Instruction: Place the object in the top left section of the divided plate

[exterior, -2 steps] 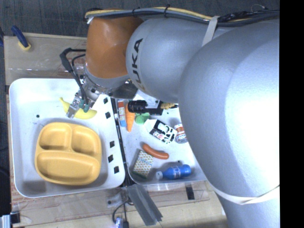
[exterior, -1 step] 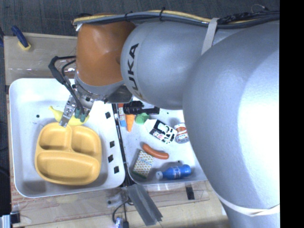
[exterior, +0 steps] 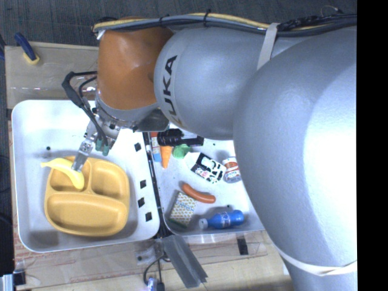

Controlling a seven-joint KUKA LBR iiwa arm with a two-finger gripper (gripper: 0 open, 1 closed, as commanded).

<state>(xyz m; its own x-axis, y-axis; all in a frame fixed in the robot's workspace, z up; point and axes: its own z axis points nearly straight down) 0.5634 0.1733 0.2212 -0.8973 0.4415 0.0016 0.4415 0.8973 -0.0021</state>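
While the big grey arm [exterior: 254, 102] fills the right and top of the frame, its orange-banded wrist angles down-left so the gripper [exterior: 80, 160] sits at the upper left corner of the divided plate [exterior: 88, 200]. Its slim fingers look pinched on a curved yellow banana [exterior: 62, 167], which lies over that top left section's rim. Plate's a smooth, glossy mustard-yellow plastic with rounded corners, sitting in the left white bin [exterior: 30, 162].

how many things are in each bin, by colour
Yellow: 2, plate and banana, left bin
Orange: 2, carrot and sausage, right bin
Blue: 1, bottle
Green: 1, small piece
Black and white: 1, card
Red and white: 1, can
Patterned: 1, cloth
Total: 9
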